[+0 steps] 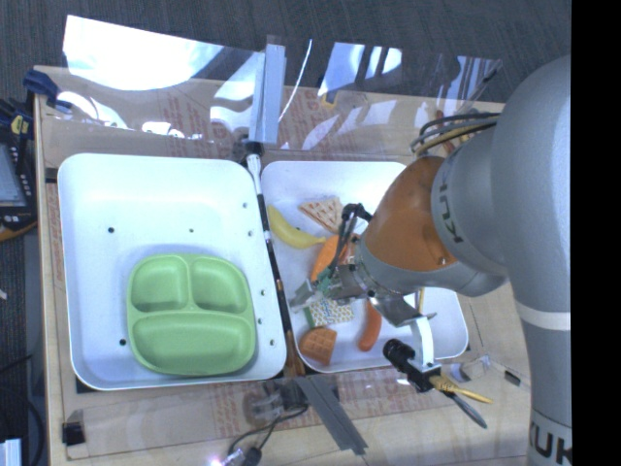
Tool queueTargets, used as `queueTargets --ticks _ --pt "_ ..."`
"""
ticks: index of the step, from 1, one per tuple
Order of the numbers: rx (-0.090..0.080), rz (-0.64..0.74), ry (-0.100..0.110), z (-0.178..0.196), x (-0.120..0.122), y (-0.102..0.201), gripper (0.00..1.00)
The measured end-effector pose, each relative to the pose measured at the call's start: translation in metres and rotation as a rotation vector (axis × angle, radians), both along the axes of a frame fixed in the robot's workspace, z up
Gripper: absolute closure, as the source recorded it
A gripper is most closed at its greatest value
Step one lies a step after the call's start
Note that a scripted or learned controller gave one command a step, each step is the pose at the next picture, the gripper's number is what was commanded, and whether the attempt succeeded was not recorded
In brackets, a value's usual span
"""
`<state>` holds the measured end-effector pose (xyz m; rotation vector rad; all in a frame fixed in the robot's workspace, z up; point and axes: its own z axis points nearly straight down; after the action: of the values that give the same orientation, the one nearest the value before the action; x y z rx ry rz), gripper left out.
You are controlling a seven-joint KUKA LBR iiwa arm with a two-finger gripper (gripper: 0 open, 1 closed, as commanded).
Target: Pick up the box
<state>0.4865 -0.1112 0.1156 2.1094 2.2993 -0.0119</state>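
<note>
Camera view, left to right: we noted a green divided tray [190, 314] lying in the left bin [87, 192], well apart from the work. In the right bin [291, 178] lay a banana [289, 229], a wafer-like piece [322, 210], a carrot [325, 257], an orange wedge [318, 343] and a sausage [370, 327]. The box [337, 311], small and patterned, sat amid these, just beside the gripper [328, 284]. We could not tell the gripper's state; the wrist hid it. We judged the risk to be crowding: the carrot and wedge pressed close to the box, so a closing grasp might catch a neighbour or nudge the box aside. The arm [505, 192] covered much of the bin's right half.
</note>
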Motion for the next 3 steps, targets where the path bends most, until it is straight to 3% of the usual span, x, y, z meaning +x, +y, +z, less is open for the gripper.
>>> queueTargets --ticks 1,2,3 --pt "-0.001 0.006 0.001 0.009 0.001 0.001 1.00" --pt "-0.001 0.008 0.001 0.009 0.001 0.001 0.00" --pt "0.007 0.052 0.001 -0.019 0.007 -0.005 0.00"
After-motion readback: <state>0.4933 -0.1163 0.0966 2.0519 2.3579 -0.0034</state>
